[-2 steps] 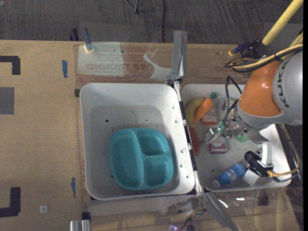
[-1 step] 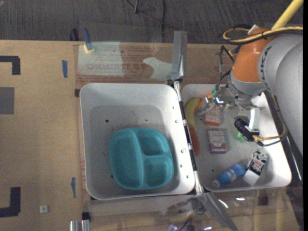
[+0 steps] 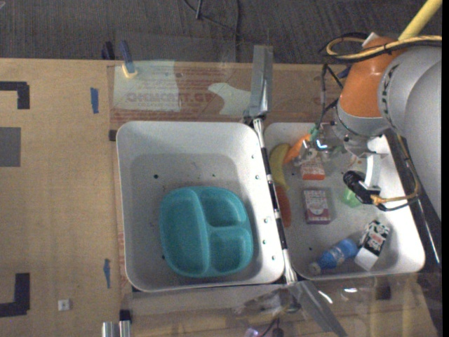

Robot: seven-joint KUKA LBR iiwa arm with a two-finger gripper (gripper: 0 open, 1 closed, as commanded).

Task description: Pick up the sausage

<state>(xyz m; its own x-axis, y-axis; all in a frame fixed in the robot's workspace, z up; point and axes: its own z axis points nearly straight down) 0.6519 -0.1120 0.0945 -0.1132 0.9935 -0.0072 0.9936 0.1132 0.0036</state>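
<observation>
Left bin (image 3: 133, 160): teal tray (image 3: 205, 230) | right bin (image 3: 414, 258): sausage (image 3: 283, 203) (left wall), bottle (image 3: 335, 255)

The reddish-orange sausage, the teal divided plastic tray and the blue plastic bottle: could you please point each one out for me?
Reddish-orange sausage (image 3: 283, 208), camera view: middle of its length, along the right bin's left wall.
Teal divided plastic tray (image 3: 184, 225), camera view: floor of its large left compartment.
Blue plastic bottle (image 3: 339, 253), camera view: middle of its body.

Faint reddish lettering on the clear panel (image 3: 172, 93) at twelve o'clock, illegible. Print on the small box (image 3: 317, 206) too small to read.
</observation>
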